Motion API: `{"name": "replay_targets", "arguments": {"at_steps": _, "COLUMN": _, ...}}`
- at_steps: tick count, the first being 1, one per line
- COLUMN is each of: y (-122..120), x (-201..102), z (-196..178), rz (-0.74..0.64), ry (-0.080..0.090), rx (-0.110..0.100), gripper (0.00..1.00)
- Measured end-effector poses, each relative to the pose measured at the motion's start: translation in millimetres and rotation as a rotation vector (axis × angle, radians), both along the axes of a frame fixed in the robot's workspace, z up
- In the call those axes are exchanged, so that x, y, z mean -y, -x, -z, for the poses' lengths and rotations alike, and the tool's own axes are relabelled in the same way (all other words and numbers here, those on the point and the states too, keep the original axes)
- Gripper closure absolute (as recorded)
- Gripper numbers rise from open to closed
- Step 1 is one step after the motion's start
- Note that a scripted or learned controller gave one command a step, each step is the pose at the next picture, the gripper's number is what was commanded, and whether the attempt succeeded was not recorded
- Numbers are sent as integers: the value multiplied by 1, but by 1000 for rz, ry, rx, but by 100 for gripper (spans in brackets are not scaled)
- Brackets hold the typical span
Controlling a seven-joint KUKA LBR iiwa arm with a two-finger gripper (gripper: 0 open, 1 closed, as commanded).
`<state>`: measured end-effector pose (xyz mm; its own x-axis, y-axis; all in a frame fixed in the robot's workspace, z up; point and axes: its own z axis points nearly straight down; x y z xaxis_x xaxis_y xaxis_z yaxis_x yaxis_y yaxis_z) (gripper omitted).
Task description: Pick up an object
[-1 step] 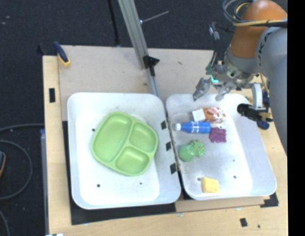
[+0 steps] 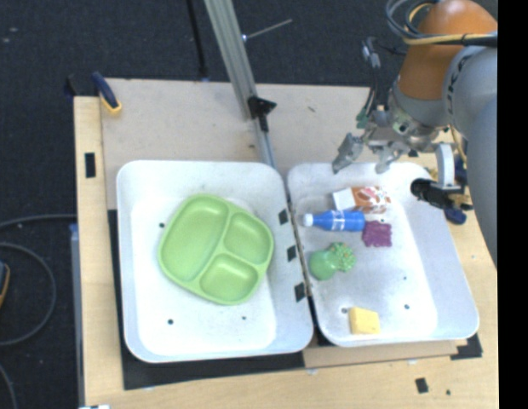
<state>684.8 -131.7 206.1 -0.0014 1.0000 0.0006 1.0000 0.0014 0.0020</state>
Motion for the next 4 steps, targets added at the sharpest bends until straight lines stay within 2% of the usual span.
{"name": "replay_targets", "arguments": {"at_steps": 1, "y": 0, "x": -3, "z": 42, "rz": -3, "ry": 2, "rx": -3, "gripper": 0}}
{"name": "replay_targets", "arguments": {"at_steps": 2, "y": 2, "x": -1, "z": 66, "rz": -1, "ry": 5, "rx": 13, "gripper": 0}}
{"name": "replay_targets", "arguments": {"at_steps": 3, "y": -1, "x": 0, "z": 73, "rz": -1, "ry": 6, "rx": 19, "gripper": 0}}
{"name": "replay_targets", "arguments": {"at_steps": 4, "y": -2, "x": 3, "z": 61, "rz": -4, "ry": 13, "rx": 22, "gripper": 100}}
